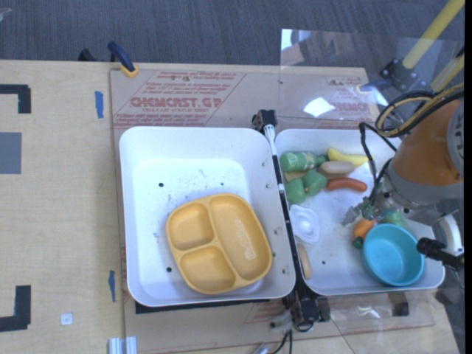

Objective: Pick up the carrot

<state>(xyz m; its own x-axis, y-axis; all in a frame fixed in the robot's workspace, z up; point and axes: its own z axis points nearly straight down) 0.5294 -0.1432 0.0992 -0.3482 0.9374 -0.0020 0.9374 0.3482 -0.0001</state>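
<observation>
Orange carrot (362, 229) waits in the right bin (332, 275), beside the blue bowl (394, 254).
The pincer (361, 212) hovers just above it; its grip state cannot be told, nor the carrot's long axis.

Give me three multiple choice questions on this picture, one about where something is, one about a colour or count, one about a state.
1. Where is the yellow divided plate?
A. in the left bin
B. in the right bin
C. on the cardboard

2. What colour is the bowl in the right bin?
A. red
B. blue
C. white

3. How is the bowl standing?
A. upside down
B. on its side
C. upright, opening up

Answers: 1 A, the plate lies on the left bin floor. 2 B, it is light blue. 3 C, its hollow inside faces the camera. The carrot lies at its rim, by the gripper.
</observation>
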